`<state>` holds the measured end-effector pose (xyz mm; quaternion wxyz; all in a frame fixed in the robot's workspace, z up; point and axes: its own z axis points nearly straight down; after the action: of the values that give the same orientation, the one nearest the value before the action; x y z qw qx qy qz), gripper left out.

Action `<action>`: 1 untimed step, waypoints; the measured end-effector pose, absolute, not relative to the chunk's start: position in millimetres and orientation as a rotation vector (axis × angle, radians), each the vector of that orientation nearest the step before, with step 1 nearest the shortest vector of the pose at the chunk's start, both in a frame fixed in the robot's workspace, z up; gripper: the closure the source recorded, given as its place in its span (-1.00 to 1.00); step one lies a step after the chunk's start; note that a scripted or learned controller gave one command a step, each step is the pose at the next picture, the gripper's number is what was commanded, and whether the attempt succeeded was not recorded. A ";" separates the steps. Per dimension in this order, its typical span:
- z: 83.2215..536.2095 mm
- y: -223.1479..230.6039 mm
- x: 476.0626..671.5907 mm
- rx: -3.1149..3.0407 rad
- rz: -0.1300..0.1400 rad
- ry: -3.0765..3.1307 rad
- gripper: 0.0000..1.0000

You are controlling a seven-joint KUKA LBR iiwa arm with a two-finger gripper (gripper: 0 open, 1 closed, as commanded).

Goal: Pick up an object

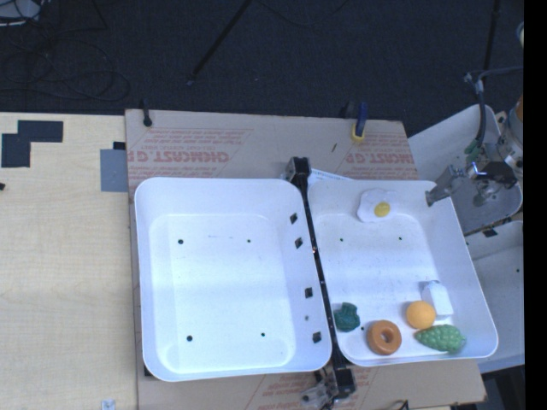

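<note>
**Operator:** Camera view first: where do your targets sit?

**Spotter:** All in the right bin (461,254). Along its lower edge, from left to right, you have a dark green toy vegetable (346,317), a brown doughnut (385,337), an orange ball (420,314) with a small white block (439,298) touching its upper right, and a bumpy light-green piece (441,338). A toy fried egg (375,207) lies alone near the top. The left bin (154,229) gives you nothing to grasp.

**Operator:** And the gripper?

**Spotter:** The gripper (440,193) hangs at the right bin's upper right rim, well apart from the lower cluster. I cannot tell whether it is parted or closed.

**Operator:** Which would you take?

**Spotter:** Probably the doughnut. It looks light and likely stiff plastic, so pinch across its ring. The ball may roll out of your grip, and the flat egg offers little to take hold of.
</note>
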<state>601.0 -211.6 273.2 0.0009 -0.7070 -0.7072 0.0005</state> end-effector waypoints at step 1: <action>135.2 -210.8 643.2 -2.210 0.007 -2.221 -1.00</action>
<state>643.2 -210.8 135.2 0.0043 -0.7054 -0.7088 0.0023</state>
